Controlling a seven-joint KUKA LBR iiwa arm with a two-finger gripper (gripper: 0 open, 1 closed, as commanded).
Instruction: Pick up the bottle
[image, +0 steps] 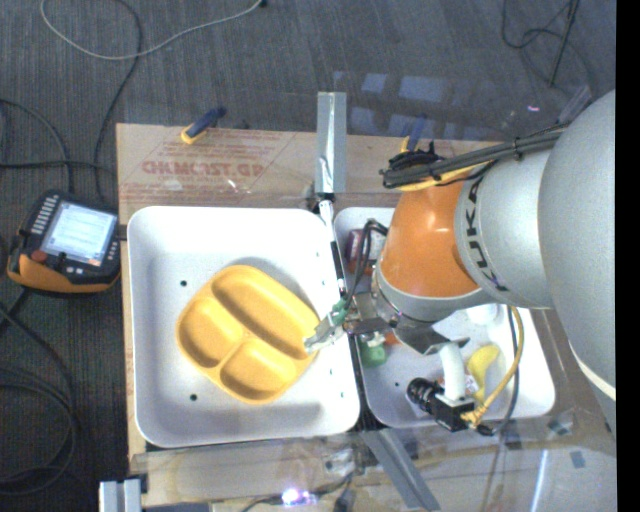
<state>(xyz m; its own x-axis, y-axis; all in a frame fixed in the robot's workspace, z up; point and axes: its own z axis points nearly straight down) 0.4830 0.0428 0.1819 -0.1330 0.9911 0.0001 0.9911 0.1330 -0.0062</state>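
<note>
- The pincer (322, 333) sits over the wall between the two bins, its tip at the 3 o'clock rim of the yellow tray (250, 330). Whether it is released or clenched cannot be told from this angle, and nothing is visibly in it.
- The likeliest bottle (373, 350) is a small green-topped thing in the right bin (530, 395), at that bin's 9 o'clock side. It lies just beside the pincer and is half hidden under the arm (440, 250), so the identification is a judgement.
- To do the step well, the pincer would need to move toward 3 o'clock, off the dividing wall, and centre over the bottle before it descends. From where it is now, a closure would probably catch the tray rim or the wall.
- The left bin (170, 400) holds only the yellow tray, a divided dish lying flat with bare compartments.
- The right bin also holds a yellow piece (483, 365) toward 4 o'clock. The rest of it is covered by the arm.
</note>
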